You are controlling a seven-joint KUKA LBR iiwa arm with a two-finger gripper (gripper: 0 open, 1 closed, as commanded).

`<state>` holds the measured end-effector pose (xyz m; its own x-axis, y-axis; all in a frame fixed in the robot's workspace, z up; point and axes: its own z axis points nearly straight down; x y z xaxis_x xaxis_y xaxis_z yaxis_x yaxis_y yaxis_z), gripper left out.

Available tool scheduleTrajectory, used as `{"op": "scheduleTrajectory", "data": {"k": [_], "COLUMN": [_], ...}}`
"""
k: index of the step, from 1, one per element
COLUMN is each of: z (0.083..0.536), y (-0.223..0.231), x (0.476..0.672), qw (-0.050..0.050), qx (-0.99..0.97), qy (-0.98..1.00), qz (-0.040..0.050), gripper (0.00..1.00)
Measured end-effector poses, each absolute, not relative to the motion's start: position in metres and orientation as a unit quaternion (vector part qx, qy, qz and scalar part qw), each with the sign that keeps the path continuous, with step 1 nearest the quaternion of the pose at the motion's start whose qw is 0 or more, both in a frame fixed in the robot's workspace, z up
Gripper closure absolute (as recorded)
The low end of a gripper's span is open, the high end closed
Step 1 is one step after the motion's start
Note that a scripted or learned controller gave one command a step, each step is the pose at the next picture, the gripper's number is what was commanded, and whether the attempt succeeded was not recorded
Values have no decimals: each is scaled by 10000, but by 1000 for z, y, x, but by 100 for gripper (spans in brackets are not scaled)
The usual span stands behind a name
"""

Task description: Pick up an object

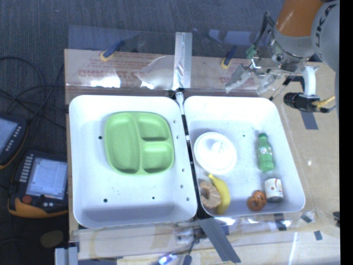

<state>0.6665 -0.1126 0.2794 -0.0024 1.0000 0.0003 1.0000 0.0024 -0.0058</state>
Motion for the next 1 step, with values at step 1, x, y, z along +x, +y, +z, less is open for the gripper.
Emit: {"op": "scheduleTrajectory", "data": {"k": [1], "z": [279], "y": [-113], "x": [666], "qw": [22], "qx": [-7063], "qy": [-7079], "qz": [19], "gripper": [0]}}
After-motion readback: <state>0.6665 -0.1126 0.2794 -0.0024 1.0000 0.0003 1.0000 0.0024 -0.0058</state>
